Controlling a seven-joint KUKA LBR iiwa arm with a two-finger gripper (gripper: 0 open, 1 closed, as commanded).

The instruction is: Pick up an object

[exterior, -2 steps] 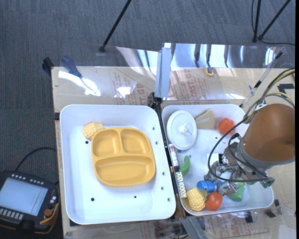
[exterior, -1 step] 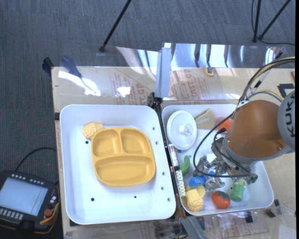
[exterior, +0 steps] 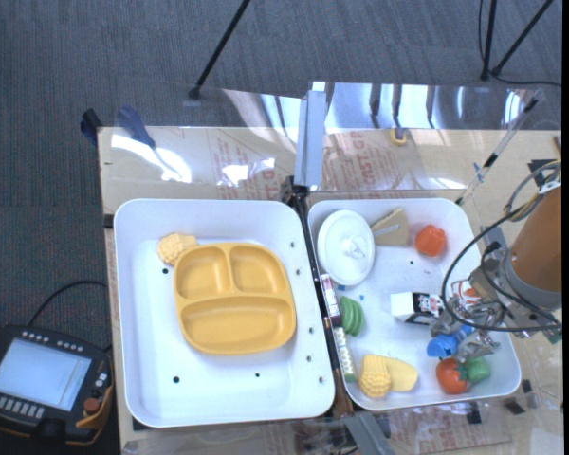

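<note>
Overhead, two white bins sit side by side. Inside the left bin (exterior: 137, 349) lie one yellow divided tray (exterior: 234, 297) and one small yellow corn piece (exterior: 174, 246) touching the tray's upper left corner. Spread over the right bin (exterior: 398, 401) are one white lidded bowl (exterior: 346, 246), one tan wedge (exterior: 391, 227), one orange fruit (exterior: 431, 240), one green piece (exterior: 351, 316), one white carton (exterior: 412, 305), one corn cob (exterior: 376, 375), one blue piece (exterior: 441, 347) and one red tomato with a green top (exterior: 452, 375). The gripper (exterior: 467, 335) hangs low at that bin's right side, just above the blue piece and the tomato; whether its jaws are apart or together cannot be told.
</note>
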